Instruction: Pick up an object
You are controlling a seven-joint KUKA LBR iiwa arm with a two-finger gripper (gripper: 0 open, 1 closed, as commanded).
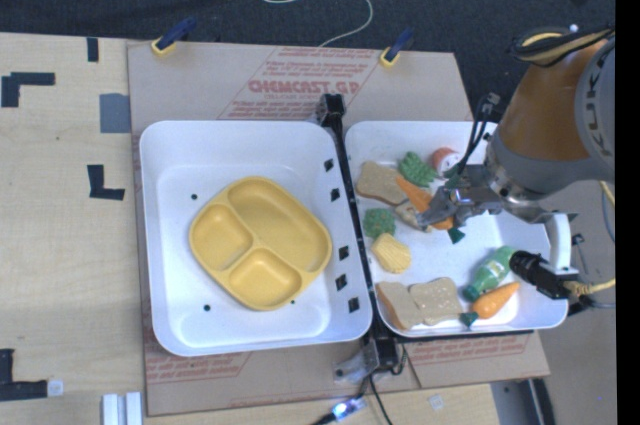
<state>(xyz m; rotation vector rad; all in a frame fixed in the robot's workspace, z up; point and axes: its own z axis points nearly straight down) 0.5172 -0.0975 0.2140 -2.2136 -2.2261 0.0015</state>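
Several toy foods crowd the right bin point(520, 318), so the gripper point(440, 210), whose fingers' state I cannot tell, should settle squarely over the orange piece point(414, 194) before closing.

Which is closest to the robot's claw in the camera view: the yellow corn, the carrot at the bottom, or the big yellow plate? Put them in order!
From the gripper:
1. Yellow corn: nearest, just below and to its left in the right bin.
2. Carrot: next, down at the right bin's lower right corner.
3. Yellow plate: farthest, over in the left bin.
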